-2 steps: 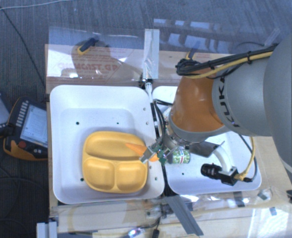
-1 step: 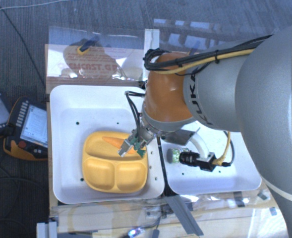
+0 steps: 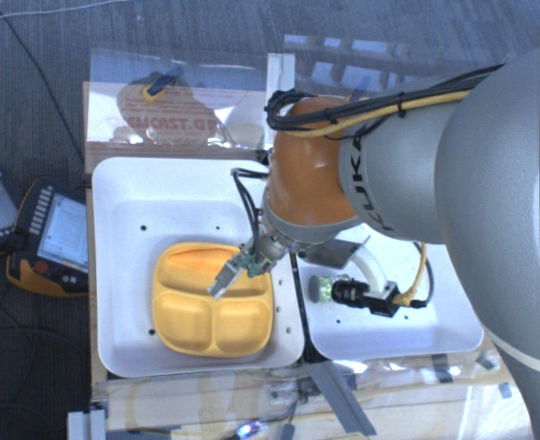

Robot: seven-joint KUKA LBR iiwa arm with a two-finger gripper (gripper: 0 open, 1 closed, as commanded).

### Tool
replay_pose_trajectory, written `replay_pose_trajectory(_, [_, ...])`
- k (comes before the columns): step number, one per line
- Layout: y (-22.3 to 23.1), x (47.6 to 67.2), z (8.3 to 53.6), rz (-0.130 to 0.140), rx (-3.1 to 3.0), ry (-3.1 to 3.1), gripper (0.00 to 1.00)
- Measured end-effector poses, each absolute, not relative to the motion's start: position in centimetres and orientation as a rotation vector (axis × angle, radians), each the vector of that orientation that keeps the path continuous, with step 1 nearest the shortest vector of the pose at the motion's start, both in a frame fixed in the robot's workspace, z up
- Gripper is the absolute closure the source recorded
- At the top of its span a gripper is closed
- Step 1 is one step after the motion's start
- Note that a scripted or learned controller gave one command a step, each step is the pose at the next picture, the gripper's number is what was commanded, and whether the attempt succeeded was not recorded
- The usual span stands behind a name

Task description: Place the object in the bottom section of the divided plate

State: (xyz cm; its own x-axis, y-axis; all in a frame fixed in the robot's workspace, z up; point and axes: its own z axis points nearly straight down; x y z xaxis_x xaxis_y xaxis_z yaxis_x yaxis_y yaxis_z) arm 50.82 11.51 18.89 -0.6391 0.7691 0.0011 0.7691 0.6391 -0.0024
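bench, 2 white bins; side by side

Pincer low (arm bent over)

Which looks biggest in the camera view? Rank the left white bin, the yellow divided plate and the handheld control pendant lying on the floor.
1. Left white bin, clearly largest.
2. Yellow divided plate, lying inside that bin.
3. Control pendant, smallest as seen, though it lies lower than the bench, so farther from the camera.

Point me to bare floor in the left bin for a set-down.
Free: left bin floor behind the yellow divided plate, up to the back wall, and a strip along its left wall. Crowded: the plate's right side, where the gripper hangs over it, near the bin's right wall.
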Motion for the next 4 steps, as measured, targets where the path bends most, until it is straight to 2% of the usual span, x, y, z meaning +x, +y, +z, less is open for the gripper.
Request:
replay_pose_trajectory(1, [11.5,59.7,20.4,0.003,-1.247,-2.883,0.0])
replay_pose_trajectory(2, [10.6,59.5,24.1,0.004,-0.957,-2.996,0.0])
replay_pose_trajectory(3, [12.9,64.7,22.9,0.005,-0.956,-2.995,0.0])
replay_pose_trajectory(4, [18.3,57.3,27.1,0.002,-0.845,-3.026,0.0])
